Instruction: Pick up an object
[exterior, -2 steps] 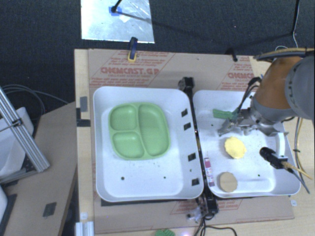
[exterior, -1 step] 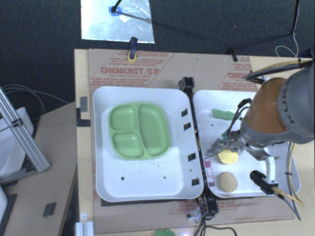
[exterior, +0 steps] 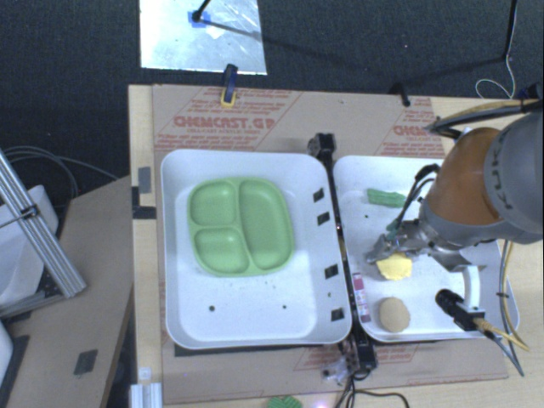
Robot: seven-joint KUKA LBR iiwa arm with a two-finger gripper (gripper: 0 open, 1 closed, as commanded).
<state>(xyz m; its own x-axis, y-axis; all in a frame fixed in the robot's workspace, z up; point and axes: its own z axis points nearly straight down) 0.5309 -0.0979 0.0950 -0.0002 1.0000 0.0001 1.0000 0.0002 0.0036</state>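
Yellow and lumpy, a small soft-looking object (exterior: 394, 268) lies in the right-hand shallow white bin (exterior: 361, 189), and the gripper (exterior: 389, 246) sits just above and slightly left of it in the camera view, so close that the two seem to touch or nearly so. Whether the gripper is apart, together or clamped on anything cannot be told from this slanted view; the metal parts blur into one grey cluster. Nothing can be seen held.

Two other candidates share that bin: a round tan ball (exterior: 393, 314) near the front edge, below the yellow piece, and a short green strip (exterior: 387, 198) further back, its long axis running roughly left to right. The yellow object is plainly the nearest, lying directly under the gripper's tip, so the coming move likely turns on a short straight descent onto it.

The left-hand white bin (exterior: 183, 313) carries a pale green divided tray (exterior: 240, 226), well apart from the arm.
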